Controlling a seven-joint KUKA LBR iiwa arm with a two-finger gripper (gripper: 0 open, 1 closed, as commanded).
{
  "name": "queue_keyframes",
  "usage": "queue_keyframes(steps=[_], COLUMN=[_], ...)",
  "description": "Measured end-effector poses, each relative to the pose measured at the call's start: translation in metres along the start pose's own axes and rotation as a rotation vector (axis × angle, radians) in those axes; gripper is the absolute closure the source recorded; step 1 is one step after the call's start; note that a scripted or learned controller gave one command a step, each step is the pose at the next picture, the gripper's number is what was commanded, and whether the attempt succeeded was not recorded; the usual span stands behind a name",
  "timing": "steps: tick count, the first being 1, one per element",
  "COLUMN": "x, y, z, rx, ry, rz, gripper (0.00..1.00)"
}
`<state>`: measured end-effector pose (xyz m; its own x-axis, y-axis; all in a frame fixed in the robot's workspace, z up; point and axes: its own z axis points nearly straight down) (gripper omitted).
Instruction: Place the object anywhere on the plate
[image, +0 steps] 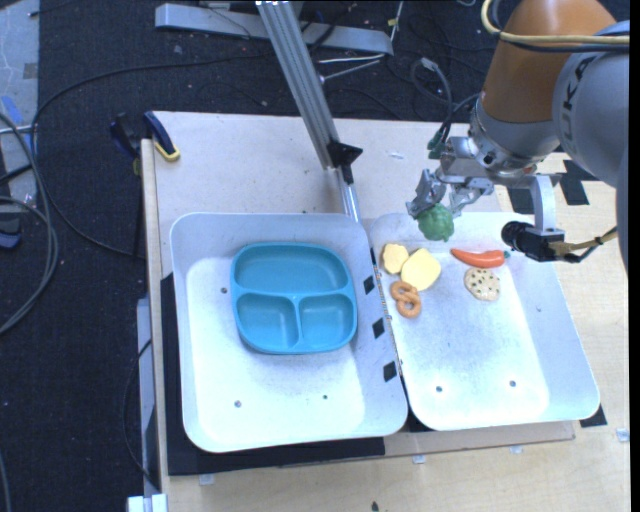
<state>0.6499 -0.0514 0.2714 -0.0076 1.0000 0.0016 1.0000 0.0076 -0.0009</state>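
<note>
A blue plate with three compartments lies in the left bin. My gripper hangs over the far left corner of the right bin. A small green, broccoli-like piece sits between its fingertips, so the gripper is shut on it. The piece is to the right of the plate and seems lifted off the bin floor, though its height is hard to judge.
Several small food items lie in the right bin near the gripper: two yellow pieces, a pretzel, an orange-red carrot and a cookie. A slanted metal pole rises behind the bins.
</note>
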Motion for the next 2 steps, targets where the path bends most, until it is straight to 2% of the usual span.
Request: queue_keyframes(steps=[2], x=[0.096], y=[-0.014], z=[0.025], rx=[0.002], ry=[-0.001], rz=[0.001], gripper=[1.00])
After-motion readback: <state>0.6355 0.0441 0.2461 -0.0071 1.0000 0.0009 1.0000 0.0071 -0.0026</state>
